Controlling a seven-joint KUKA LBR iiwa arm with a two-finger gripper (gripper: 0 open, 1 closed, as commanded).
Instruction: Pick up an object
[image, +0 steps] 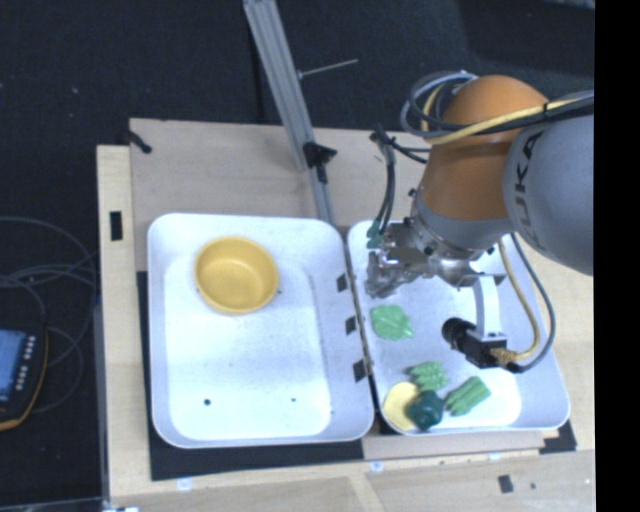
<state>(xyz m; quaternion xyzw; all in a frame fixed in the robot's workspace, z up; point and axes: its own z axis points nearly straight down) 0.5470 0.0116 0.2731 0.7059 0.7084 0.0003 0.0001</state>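
Objects for picking lie mostly in the right bin (535, 415), gathered toward its lower part at the lower right of the frame. A light green leaf-shaped piece (391, 322) sits near the bin's left wall, a little above the rest. Lower down come a small green ridged piece (428, 375), a green oblong piece (466, 395) lying at a slant, and a dark teal lump (425, 411) that rests against a yellow round piece (400, 403) at the bin's bottom left corner — these four are close together, some touching.

In the left bin (250, 420) a yellow bowl (237, 275) stands upright in the upper left part, well apart from everything else.

The arm (500, 170) enters from the right of the frame, its orange band over the upper part of the right bin. The gripper (383, 278) points down and to the left, hanging just above the light green leaf-shaped piece and near the wall between the two bins. Whether it is spread or closed cannot be told from this angle, and nothing is seen in its grasp. A black cable fitting (468, 340) with a yellow hose hangs beside the wrist, over the middle of the right bin.

A grey metal strut (290, 110) runs slantwise down from the top of the frame to the bins' upper edge — it stands behind them on the bench (220, 160).
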